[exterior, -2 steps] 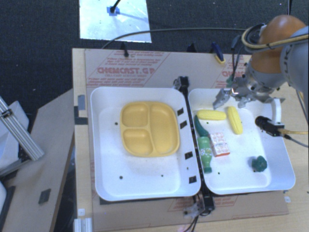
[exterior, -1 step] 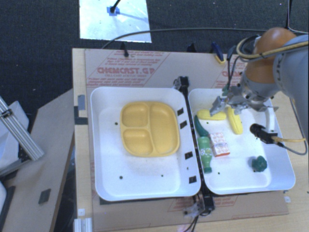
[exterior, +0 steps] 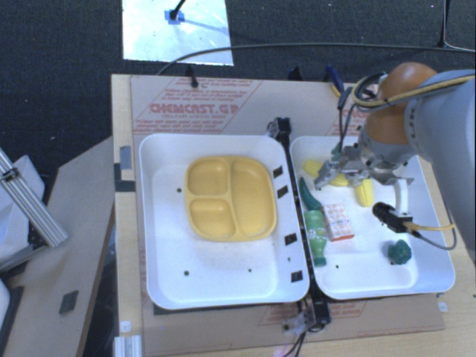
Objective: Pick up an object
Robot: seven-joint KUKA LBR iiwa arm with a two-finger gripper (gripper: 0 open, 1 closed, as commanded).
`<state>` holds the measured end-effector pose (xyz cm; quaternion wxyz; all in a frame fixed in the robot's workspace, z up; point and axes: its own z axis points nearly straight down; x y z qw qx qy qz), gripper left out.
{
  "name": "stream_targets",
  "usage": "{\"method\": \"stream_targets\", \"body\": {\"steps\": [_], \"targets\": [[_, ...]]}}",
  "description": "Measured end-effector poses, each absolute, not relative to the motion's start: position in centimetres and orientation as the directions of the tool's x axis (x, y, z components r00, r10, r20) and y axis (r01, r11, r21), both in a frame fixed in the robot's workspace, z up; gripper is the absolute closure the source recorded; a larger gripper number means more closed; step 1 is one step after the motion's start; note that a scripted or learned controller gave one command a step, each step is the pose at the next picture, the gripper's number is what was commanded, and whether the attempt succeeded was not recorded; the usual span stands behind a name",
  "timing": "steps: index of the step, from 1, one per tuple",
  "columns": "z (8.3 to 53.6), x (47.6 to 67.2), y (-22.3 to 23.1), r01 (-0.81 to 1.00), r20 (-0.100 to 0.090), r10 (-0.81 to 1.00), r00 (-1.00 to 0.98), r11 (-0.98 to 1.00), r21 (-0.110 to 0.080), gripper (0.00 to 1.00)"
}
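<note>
My gripper [exterior: 336, 171] hangs low over the far part of the right bin [exterior: 431, 274], right above a yellow piece [exterior: 339, 180] that it partly covers. Another yellow piece [exterior: 312, 168] lies just to its left and a third yellow one [exterior: 364, 193] just to its right. In front of them lie a dark green pod-shaped thing [exterior: 306, 193], a light green bottle [exterior: 317, 233] along the bin's left wall, and a small red and white box [exterior: 340, 222]. A dark green lump [exterior: 399, 252] sits near the right front corner.
The left bin [exterior: 160, 274] holds a yellow divided plate [exterior: 229, 198]. The grey arm with its orange band [exterior: 398, 95] covers the right bin's far right corner. A black part with a yellow cable [exterior: 390, 216] hangs from the arm over the bin floor.
</note>
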<state>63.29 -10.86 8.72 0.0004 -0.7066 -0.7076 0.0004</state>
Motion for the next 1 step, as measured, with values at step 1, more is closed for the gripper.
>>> {"method": "stream_targets", "body": {"steps": [1], "targets": [[10.07, 63.44, -10.88, 1.000, -0.001, 1.000, -0.002, 0.002, 0.004, 1.00]]}}
